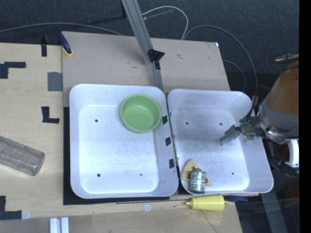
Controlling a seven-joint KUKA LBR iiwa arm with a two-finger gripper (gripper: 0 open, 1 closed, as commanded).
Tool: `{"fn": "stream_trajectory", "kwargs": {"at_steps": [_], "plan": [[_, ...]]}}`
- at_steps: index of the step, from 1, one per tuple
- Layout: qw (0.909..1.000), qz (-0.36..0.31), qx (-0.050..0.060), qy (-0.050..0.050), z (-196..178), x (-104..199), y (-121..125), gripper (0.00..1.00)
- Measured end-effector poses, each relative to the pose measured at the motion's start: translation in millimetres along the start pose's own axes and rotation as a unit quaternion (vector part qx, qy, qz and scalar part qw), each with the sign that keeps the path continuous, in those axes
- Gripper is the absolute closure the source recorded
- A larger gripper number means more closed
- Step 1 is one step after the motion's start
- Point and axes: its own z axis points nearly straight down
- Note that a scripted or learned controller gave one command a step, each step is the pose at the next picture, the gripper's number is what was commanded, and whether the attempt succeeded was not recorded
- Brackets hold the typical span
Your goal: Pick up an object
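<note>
We're looking down on two white bins side by side, and the arm (284,101) comes in at three o'clock, grey with its orange band showing above the wrist. The gripper (226,139) hangs over the right bin (214,101), toward that bin's three o'clock side, with a grey finger slanting down toward eight o'clock. We see nothing between its fingers, and whether they are spread or closed we cannot tell from this angle. Down at the right bin's seven o'clock corner sits a small can (197,180), greenish and silver, resting against a crumpled yellowish wrapper (188,167) just beside it; both lie well apart from the gripper. Over in the left bin (92,144), a green bowl (141,113) sits upright at that bin's one o'clock, close to the wall shared with the right bin. Outside the bins, at six o'clock of the right bin, a yellow bottle (208,203) lies on its side on the bench, just beside the rim. At nine o'clock of the whole scene we spot a clear plastic container (19,156) lying on its side on the bench. A grey pole (138,23) runs down from twelve o'clock toward the seam between the two bins.
</note>
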Motion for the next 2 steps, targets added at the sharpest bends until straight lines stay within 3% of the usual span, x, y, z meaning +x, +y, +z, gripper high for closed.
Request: {"fn": "stream_trajectory", "kwargs": {"at_steps": [2], "plan": [[1.0, 0.0, -0.003, -0.001, 79, -1, -4, 0.0]]}}
